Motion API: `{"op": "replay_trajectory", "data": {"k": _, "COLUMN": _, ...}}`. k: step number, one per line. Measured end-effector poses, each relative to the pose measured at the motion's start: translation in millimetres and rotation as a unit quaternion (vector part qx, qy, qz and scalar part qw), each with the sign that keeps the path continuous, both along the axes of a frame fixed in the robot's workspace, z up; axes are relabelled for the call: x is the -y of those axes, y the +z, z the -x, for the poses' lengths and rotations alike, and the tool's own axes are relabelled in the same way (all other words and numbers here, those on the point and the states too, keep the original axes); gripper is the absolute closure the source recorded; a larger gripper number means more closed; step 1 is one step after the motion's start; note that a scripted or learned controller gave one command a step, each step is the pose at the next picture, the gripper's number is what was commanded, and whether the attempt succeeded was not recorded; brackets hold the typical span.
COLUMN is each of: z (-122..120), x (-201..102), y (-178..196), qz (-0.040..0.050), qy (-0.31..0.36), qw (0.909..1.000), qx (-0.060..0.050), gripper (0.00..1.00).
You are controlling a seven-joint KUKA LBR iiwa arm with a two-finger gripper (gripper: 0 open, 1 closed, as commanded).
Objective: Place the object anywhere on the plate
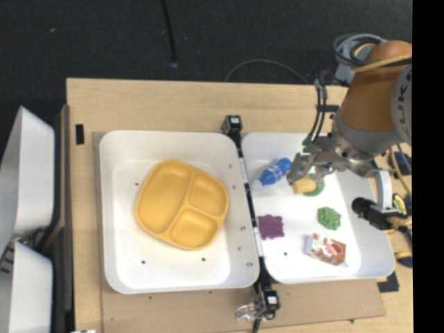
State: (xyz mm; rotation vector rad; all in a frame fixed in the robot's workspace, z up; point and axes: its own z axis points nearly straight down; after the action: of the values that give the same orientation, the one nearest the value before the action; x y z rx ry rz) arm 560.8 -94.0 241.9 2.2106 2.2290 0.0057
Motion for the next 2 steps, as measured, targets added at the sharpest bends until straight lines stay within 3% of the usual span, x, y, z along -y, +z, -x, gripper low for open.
{"op": "replay_trajectory", "data": {"k": 2, "z": -18, "x": -112, "y": -6, "qz": -0.0005, "qy": 0.0, "qw": 1.0, "qx": -0.001, "gripper": 1.0}}
